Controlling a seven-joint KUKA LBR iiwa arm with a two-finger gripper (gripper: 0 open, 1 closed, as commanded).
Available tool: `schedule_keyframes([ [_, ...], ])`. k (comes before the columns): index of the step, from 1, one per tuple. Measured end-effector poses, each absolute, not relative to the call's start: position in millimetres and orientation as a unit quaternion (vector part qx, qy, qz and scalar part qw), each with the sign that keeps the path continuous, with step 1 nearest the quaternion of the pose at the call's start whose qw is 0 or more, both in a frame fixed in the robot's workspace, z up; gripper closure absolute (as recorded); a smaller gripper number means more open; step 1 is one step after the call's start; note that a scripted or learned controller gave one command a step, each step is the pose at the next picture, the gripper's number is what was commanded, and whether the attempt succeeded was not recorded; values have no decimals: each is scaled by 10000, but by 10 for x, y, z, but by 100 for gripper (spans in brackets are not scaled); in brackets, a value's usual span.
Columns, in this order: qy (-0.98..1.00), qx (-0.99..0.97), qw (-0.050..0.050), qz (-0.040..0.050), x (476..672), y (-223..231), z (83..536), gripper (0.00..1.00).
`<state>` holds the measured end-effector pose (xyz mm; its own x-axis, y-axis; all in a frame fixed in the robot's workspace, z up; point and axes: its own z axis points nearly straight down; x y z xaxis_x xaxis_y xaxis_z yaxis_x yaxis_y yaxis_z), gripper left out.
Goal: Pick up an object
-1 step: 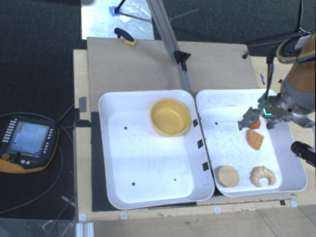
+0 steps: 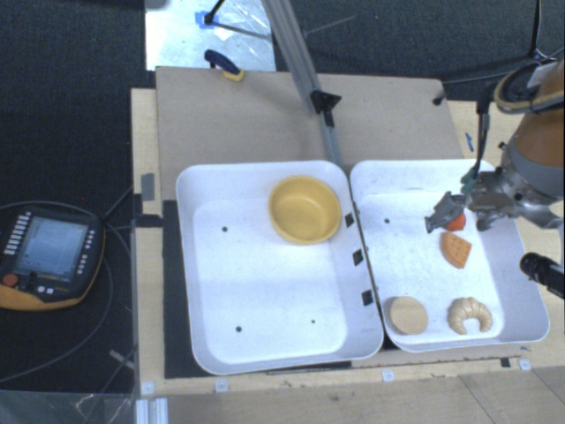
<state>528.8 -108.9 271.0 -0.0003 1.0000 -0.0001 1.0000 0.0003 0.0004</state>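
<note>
My gripper [image 2: 462,218] hovers over the right bin [image 2: 388,179] near its right side, open, its fingers spread wide. A small red object [image 2: 455,223] lies on the bin floor between the fingers, partly hidden by them. Just below it lies an orange wedge [image 2: 456,251]. Near the bin's front edge sit a round beige disc [image 2: 408,314] and a pale croissant [image 2: 470,314]. A yellow bowl [image 2: 305,208] stands at the top right of the left bin [image 2: 229,272].
A metal pole [image 2: 300,56] slants across the bench behind the bins. A teach pendant [image 2: 44,256] lies on the floor to the left. A black part [image 2: 543,272] sticks over the right bin's right rim.
</note>
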Motion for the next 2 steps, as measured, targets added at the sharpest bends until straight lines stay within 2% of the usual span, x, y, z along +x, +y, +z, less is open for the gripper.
schedule_keyframes([
  [2,7071,7072,-18,-14,5254,-1182,1510,0],
])
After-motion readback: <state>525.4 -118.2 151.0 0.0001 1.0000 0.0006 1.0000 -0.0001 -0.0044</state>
